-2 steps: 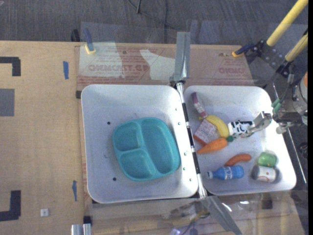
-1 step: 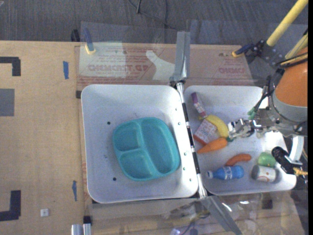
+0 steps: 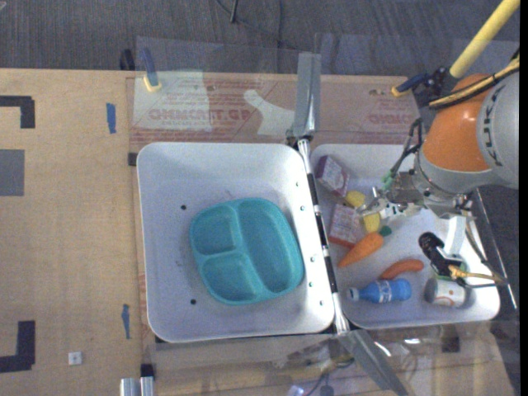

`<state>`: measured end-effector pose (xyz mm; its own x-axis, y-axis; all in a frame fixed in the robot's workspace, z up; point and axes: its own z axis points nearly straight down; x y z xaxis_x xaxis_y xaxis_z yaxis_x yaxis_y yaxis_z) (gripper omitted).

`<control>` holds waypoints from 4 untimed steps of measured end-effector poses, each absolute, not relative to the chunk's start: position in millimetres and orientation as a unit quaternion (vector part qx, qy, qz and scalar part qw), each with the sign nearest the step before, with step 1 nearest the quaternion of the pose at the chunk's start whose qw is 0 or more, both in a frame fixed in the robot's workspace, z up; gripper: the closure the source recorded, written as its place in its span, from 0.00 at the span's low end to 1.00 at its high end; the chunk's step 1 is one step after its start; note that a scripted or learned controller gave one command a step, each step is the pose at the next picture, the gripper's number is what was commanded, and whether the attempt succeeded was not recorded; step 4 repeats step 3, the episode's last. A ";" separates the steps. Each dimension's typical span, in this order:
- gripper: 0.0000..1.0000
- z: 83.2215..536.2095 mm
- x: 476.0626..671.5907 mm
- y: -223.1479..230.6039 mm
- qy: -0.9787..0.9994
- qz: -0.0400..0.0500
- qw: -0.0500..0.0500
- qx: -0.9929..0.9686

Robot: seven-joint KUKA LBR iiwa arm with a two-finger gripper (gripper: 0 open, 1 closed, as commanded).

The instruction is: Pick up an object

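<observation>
Tool [image 3: 388, 209] over right bin [image 3: 487, 304], finger state unclear; smooth tapered carrot [image 3: 361, 250] below.

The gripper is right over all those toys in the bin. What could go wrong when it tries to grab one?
1. The gripper hangs over a crowded spot: a yellow piece, a carrot and a small packet lie close together, so it might pinch two things or knock one aside.
2. The carrot is smooth and tapered, so it could slip out.
3. The toys lie near the right bin's wall, so the arm might bump it.
</observation>
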<state>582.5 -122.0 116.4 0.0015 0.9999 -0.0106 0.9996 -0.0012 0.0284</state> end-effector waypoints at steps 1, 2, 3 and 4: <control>0.00 91.9 621.8 -116.6 0.720 0.003 0.005 0.694; 1.00 100.9 622.2 -117.1 0.719 0.004 0.005 0.695; 1.00 241.0 666.9 -82.4 0.697 -0.001 0.000 0.717; 1.00 241.0 666.9 -82.4 0.697 -0.001 0.000 0.717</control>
